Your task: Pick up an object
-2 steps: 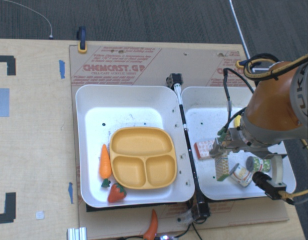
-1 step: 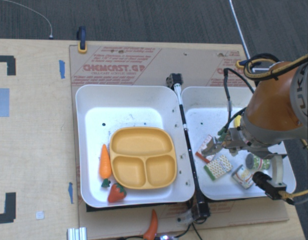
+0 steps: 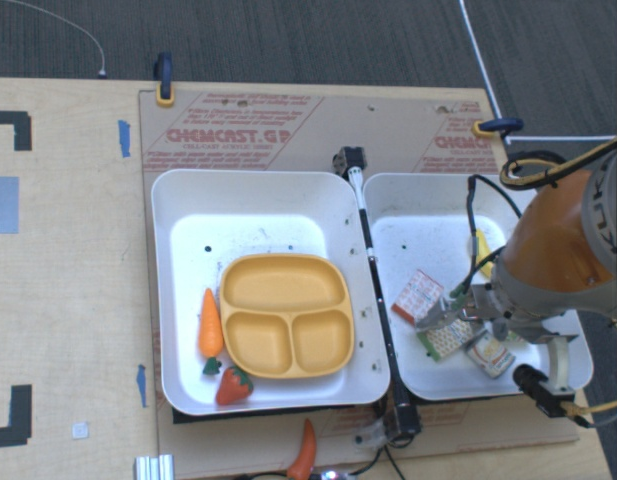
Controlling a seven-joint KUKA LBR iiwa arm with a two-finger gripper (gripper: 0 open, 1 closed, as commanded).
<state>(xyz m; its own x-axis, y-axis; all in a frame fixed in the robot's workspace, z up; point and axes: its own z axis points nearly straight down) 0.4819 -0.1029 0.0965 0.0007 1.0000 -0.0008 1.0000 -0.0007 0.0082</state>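
The right bin (image 3: 408,208) holds several small flat packets. A red-and-white one (image 3: 416,295) lies near its middle, a green-checked one (image 3: 446,341) just below it, and a pale one (image 3: 491,356) towards the front right. A yellow item (image 3: 480,252) is partly hidden behind the arm. My gripper (image 3: 456,310) hangs low over the right bin, between the red-and-white packet and the green-checked one, close to both. The grey wrist and the orange band (image 3: 553,243) cover the bin's right side.
The left bin (image 3: 178,208) carries a yellow three-part tray (image 3: 285,314), an orange carrot (image 3: 209,323) and a red strawberry (image 3: 234,386) beside it. A red chili (image 3: 304,448) lies on the bench in front of the bins. Clamps (image 3: 164,78) sit at the board's back edge.
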